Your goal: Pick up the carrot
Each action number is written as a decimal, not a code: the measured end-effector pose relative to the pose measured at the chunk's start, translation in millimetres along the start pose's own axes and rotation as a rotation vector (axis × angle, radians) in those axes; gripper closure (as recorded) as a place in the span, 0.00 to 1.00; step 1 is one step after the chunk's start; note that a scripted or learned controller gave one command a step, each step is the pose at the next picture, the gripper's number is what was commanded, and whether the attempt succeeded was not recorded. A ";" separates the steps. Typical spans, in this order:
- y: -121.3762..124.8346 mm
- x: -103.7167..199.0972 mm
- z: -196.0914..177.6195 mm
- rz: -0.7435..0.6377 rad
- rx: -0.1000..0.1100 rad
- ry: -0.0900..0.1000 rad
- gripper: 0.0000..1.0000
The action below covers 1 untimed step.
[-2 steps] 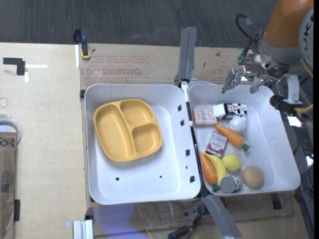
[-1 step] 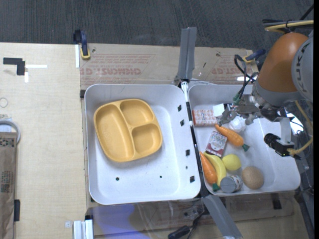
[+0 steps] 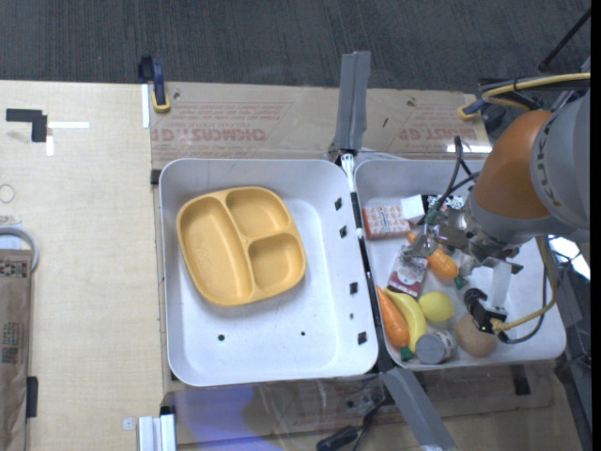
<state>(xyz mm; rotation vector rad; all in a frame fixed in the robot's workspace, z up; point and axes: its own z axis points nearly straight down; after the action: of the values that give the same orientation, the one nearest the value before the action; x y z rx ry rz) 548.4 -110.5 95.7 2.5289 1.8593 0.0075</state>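
Note:
The carrot point(image 3: 392, 318) is orange and tapered. It lies in the right bin point(image 3: 526, 350) against the bin's left wall, next to a yellow banana point(image 3: 410, 316). My gripper point(image 3: 425, 243) hangs over the middle of this bin, up and to the right of the carrot and apart from it. It is above a small red-and-white packet point(image 3: 409, 272). A short orange object point(image 3: 442, 264) sits right beside the gripper's tip; whether it touches the gripper is unclear.
The right bin also holds a red-and-white carton point(image 3: 386, 219), a lemon point(image 3: 436, 305), a grey can point(image 3: 432, 348) and a brown round item point(image 3: 476, 336). A yellow divided plate point(image 3: 241, 243) lies in the left bin point(image 3: 282, 346). A metal divider point(image 3: 353, 101) stands between the bins.

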 end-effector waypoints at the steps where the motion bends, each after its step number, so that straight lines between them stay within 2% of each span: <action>1: 1.1 0.6 -9.1 0.003 0.000 0.002 1.00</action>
<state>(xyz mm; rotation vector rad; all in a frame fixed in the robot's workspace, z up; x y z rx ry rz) 549.5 -110.3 104.9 2.5329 1.8556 0.0110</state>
